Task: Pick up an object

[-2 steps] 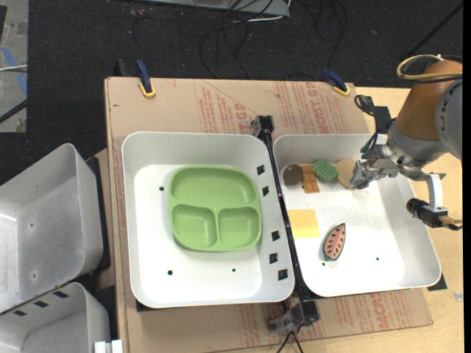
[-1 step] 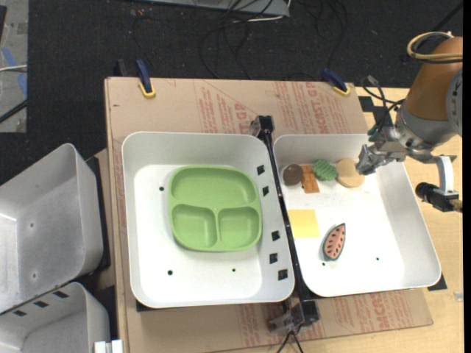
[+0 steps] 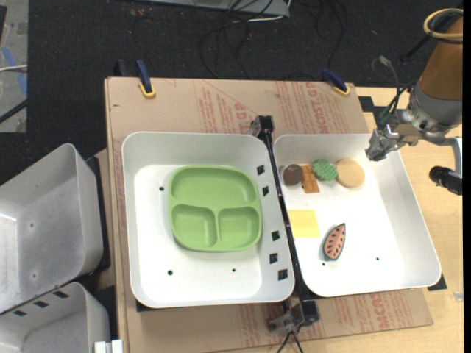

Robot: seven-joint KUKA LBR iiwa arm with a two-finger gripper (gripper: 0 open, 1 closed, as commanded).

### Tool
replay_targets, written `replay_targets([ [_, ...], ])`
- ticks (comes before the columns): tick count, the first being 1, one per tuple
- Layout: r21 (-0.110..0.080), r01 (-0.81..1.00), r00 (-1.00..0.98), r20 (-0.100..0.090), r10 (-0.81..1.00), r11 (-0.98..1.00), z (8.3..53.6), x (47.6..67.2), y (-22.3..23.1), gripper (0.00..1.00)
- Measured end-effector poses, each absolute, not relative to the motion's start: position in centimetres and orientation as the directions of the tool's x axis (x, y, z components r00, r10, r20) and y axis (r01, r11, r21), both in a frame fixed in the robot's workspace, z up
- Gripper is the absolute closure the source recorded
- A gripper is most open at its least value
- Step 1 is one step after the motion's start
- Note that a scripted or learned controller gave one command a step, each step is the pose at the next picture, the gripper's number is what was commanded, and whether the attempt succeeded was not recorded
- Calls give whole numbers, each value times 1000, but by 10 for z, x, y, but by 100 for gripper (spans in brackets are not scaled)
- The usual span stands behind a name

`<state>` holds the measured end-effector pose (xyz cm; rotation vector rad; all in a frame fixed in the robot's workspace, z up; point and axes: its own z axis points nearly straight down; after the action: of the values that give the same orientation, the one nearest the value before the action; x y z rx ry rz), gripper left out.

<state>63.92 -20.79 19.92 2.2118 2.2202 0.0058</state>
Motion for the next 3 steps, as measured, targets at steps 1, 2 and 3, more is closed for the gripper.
replay_targets([
  [1,9,1000,-4,-3,1000,4,254,641,-208,100],
  [2,-1,1000,-7,1,1000,7,248,640,-164,100],
  [3,0,1000,-8,3,1000,8,255,636,-108,100],
])
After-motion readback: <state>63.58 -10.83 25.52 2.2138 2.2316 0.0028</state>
